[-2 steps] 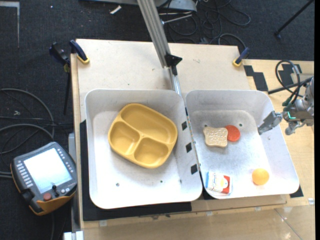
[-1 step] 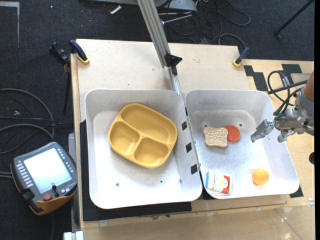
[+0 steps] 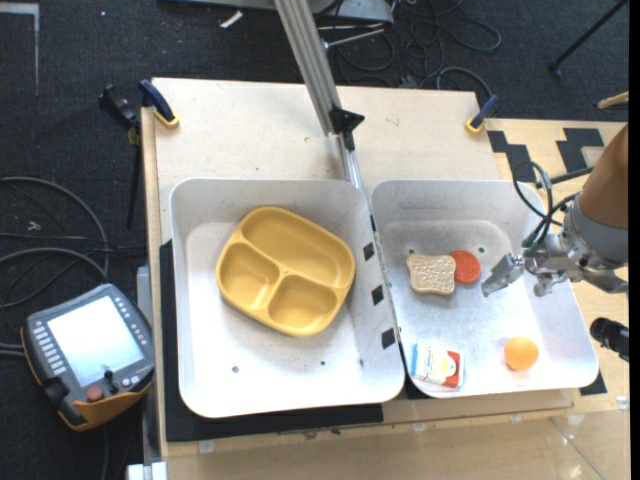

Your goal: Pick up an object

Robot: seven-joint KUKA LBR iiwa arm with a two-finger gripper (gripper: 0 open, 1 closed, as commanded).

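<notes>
Nothing lifted yet.
The tool (image 3: 503, 274) hangs over the right white bin (image 3: 560, 313), fingers apart and empty, beside the flat red round piece (image 3: 465, 265) and tan toast-shaped slice (image 3: 432, 274).

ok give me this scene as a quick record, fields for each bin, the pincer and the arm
left bin: yellow divided plate with three compartments, lying flat
right bin: toast slice touching a red round piece, orange ball near the front right, small carton at the front left corner
pincer: over the right bin, just right of the red round piece, nothing seen between its fingers
arm: enters from the right edge
</notes>
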